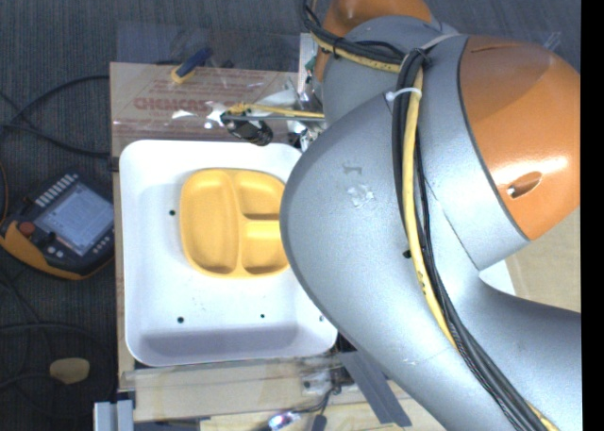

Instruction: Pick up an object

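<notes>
A yellow divided tray [231, 222] lies flat in the left white bin [156, 306], near the bin's middle and slightly toward the right. Its right part is hidden behind the large grey arm [396, 231], which crosses the view from the right and covers most of the right side. The arm's orange band [528, 137] shows at the upper right.
A cardboard sheet [189, 99] with a blue-and-yellow tool [189, 63] lies behind the bin. A pendant controller [61, 226] sits on the dark floor at the left, with cables nearby. The bench's front edge [236, 387] runs below the bin.
</notes>
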`<state>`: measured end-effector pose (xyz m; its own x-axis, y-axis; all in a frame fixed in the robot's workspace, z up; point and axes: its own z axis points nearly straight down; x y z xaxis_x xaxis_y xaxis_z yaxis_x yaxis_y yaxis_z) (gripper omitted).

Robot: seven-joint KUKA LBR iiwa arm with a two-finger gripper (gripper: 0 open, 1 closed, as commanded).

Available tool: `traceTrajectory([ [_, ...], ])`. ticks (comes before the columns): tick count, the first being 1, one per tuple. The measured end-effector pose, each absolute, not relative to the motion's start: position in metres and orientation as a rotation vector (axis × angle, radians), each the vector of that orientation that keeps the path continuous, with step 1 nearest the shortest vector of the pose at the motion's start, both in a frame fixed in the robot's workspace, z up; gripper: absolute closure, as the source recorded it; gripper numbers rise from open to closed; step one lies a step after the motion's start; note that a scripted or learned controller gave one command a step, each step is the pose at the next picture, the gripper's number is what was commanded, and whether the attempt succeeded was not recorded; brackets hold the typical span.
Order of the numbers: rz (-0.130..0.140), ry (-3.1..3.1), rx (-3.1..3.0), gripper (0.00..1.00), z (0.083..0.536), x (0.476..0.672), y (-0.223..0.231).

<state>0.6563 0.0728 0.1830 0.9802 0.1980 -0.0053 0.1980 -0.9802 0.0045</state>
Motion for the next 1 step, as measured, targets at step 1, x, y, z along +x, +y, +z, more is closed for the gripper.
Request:
traceTrajectory([
  [1,-0.006,0.334,3.124,1.00,0.2058,0.6428,0.1434],
])
